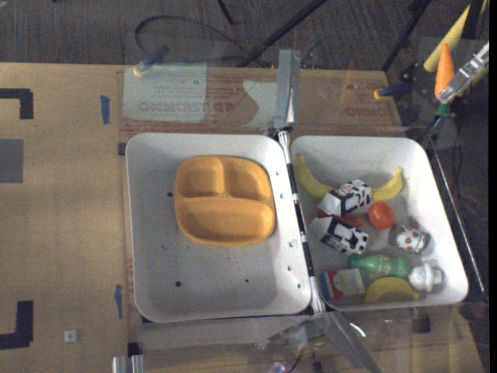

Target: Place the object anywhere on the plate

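Observation:
An orange plate (225, 200) with three compartments lies in the left white bin (155, 286), toward its back, with nothing on it. The right white bin (446, 231) holds the loose objects. Among them are two cow-patterned cartons (345, 198) (342, 236), a yellow banana (309, 181) by the left wall and another banana (392, 185) at the back. A red ball (380, 214) lies between them. At the front are a green bottle (380, 266), a third banana (388, 289) and a small orange-labelled carton (342, 284).
A metal divider (295, 208) runs between the two bins. A small white and red bottle (410, 240) and a white cap-like item (428, 276) lie at the right bin's front right. Orange and yellow clamp handles (444, 67) and tripod legs stand beyond the bench's back right corner.

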Controlling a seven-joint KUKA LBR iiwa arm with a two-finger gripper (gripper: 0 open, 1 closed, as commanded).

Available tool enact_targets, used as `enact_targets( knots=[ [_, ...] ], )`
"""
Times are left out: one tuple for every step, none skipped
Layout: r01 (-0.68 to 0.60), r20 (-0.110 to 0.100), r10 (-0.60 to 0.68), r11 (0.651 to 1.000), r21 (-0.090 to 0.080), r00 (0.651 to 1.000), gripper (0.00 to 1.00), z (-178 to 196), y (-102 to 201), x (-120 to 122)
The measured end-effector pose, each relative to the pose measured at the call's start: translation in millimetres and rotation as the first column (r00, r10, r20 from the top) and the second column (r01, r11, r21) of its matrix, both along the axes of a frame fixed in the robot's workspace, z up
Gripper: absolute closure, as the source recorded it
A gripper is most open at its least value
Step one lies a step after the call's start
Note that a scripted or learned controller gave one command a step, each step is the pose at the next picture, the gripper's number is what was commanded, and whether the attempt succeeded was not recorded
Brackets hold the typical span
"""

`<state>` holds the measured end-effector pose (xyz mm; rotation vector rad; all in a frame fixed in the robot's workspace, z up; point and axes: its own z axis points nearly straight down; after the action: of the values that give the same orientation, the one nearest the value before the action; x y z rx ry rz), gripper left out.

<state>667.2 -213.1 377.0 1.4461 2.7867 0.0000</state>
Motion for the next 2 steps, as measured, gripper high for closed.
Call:
enact_targets(
  knots=[
    [0.000, 0.001, 0.000, 1.000, 0.000, 1.000, 0.00, 1, 0, 0],
    [-0.205, 0.008, 0.205, 0.979, -0.005, 0.979, 0.00, 61, -10, 1]
  ],
)
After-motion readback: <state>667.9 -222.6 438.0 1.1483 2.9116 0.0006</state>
